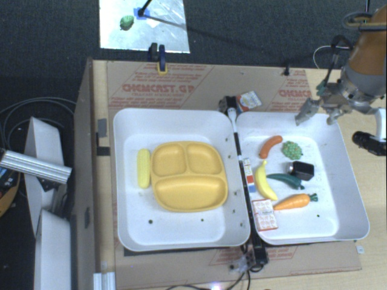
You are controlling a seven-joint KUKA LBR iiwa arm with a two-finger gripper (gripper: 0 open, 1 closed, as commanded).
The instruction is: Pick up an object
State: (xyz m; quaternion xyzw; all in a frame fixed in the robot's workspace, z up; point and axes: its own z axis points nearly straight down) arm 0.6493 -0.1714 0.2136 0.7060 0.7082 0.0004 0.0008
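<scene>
Gripper (pixel 318 110) fingers spread wide, holding nothing, above right bin's (pixel 347 162) far edge. In that bin: one sausage (pixel 270 146), broccoli (pixel 292 149), banana (pixel 264 182), carrot (pixel 294 202). Left bin (pixel 130 162): one tray (pixel 188 176), one corn (pixel 143 168).

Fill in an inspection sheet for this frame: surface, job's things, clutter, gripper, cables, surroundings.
Surface: two white bins, left bin, right bin, on cardboard.
Job's things: right bin holds sausage, broccoli, banana, carrot, black block, dark green piece.
Clutter: yellow tray and corn in left bin; card.
Gripper: gripper open above right bin's far edge, holding nothing.
Cables: black cables at left.
Surroundings: dark carpet, foil sheet.
</scene>
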